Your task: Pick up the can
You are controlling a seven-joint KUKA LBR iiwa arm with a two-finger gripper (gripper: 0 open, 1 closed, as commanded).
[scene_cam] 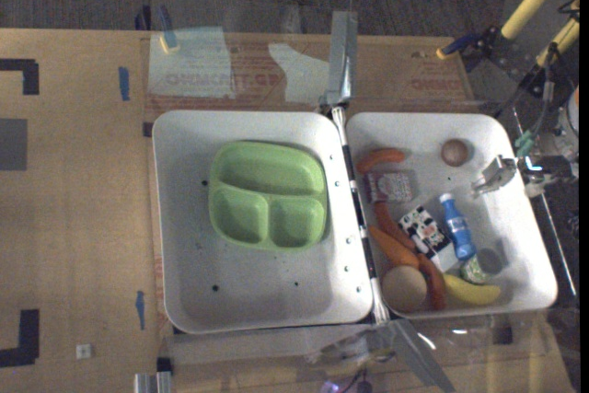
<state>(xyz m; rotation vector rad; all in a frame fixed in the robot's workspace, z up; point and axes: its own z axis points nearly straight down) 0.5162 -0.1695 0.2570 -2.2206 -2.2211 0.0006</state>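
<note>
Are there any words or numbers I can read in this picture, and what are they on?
No text reads clearly.
Red printing on the cardboard sheet: too faint and blurred to read.
Black-and-white carton: pattern, no legible words.
Blue bottle label: too small.
Grey packet: blurred.

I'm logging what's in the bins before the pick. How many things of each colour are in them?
Green: 2, the divided plate and the can
Orange: 3, the sausage and two carrots
Yellow: 1, the banana
Blue: 1, the bottle
Tan: 2, the balls
Black-and-white: 1, the box
Grey: 1, the packet
Total: 11
</note>
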